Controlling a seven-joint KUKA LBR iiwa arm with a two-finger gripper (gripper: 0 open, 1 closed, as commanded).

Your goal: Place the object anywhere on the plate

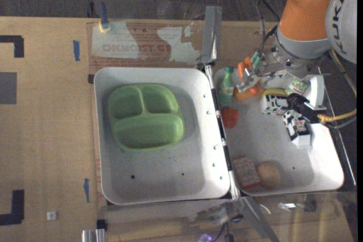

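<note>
A green divided plate (146, 116) lies in the upper left part of the left bin (170, 178). My gripper (249, 77) hangs low over the back left corner of the right bin (323, 178). It is right above an orange object (247, 93), next to a green bottle (227, 83). The arm hides most of the orange object, and whether the gripper touches it cannot be told. Nothing rests on the plate.
The right bin also holds a red item (229, 117) by its left wall, two black-and-white patterned cartons (276, 104) (298, 124), a pink box (246, 172) and a tan rounded item (269, 174) near the front. A raised divider (220, 122) separates the bins.
</note>
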